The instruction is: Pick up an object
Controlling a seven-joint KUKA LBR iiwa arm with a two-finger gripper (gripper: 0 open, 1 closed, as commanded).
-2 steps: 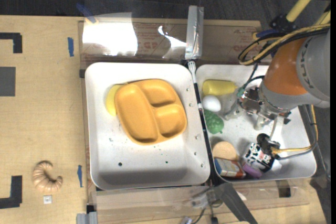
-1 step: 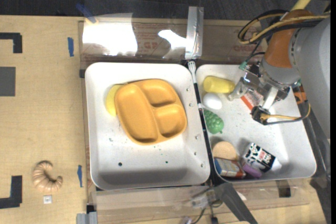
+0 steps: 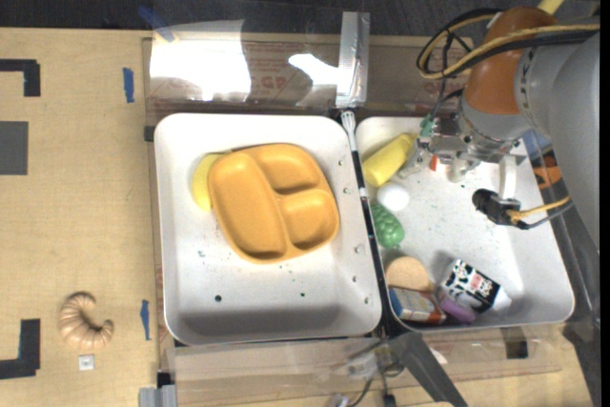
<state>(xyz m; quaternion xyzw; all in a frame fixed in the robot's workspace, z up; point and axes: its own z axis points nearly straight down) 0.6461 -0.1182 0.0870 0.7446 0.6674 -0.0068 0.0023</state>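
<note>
— Well, how many things are there?

— Two white bins on the surface [image 3: 76, 205]. The left bin [image 3: 181, 281] has one orange divided plate [image 3: 272, 200], smooth plastic with three compartments, lying over something yellow. The right bin [image 3: 543, 272] has six or so small things: one yellow banana-shaped toy [image 3: 386, 157], one white ball [image 3: 393, 199], one knobbly green piece [image 3: 388, 227], one tan rounded piece [image 3: 410, 274], one black-and-white patterned box [image 3: 472, 286], and something purple [image 3: 456, 310] beside it.

— And outside the bins?

— One pale, curled, ridged toy [image 3: 86, 319] on the brown board, well apart from the tool.

— Where is the tool?

— The tool [image 3: 456, 162] hangs over the far part of the right bin; whether it is wide or narrow I cannot tell. The banana toy lies just beside it, toward the left bin; the ball is near, the patterned box farther off toward the near rim.
</note>
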